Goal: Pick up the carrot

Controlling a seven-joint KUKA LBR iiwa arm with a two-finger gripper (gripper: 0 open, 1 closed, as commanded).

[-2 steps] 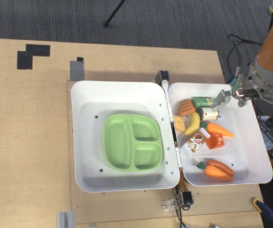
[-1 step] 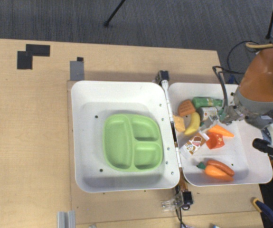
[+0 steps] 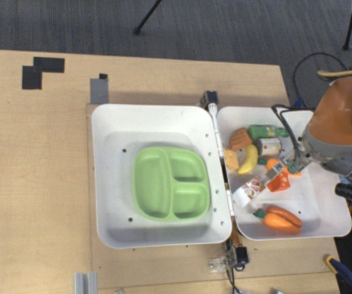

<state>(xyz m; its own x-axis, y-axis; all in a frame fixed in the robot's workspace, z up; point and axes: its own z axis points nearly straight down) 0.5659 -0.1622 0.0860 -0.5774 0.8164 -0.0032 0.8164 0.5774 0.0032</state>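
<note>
Wooden bench (image 3: 35, 164) bears two white bins (image 3: 102, 176).

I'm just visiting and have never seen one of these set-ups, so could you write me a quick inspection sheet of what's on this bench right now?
Surface: wooden bench bearing two white bins, left bin and right bin.
Job's things: carrot lies near the right bin's front edge, nothing touching it.
Clutter: green divided plate in the left bin; banana, green bottle, a brown item and small packets in the right bin.
Grippers: hand sits low over the right bin's middle, among the small orange pieces, apart from the carrot.
Cables: black cable loops behind the arm.
Surroundings: grey carpet, black stand legs.
</note>
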